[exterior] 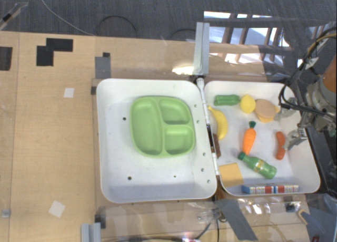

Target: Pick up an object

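My gripper [296, 136] hangs at the three o'clock edge of the right bin [310, 180], fingers apart, gripping nothing. The red sausage [280, 145] lies just beside it at nine o'clock. The carrot [249, 137] lies farther that way, the green bottle [258, 165] towards seven o'clock.

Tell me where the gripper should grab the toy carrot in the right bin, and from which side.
Probably across the orange body of the toy carrot, near its middle, coming straight down. It lies flat, nearly lengthwise up the view with the green top at the far end, so fingers closing across its narrow width should fit. The green bottle lies just below its tip, so stay mid-body.
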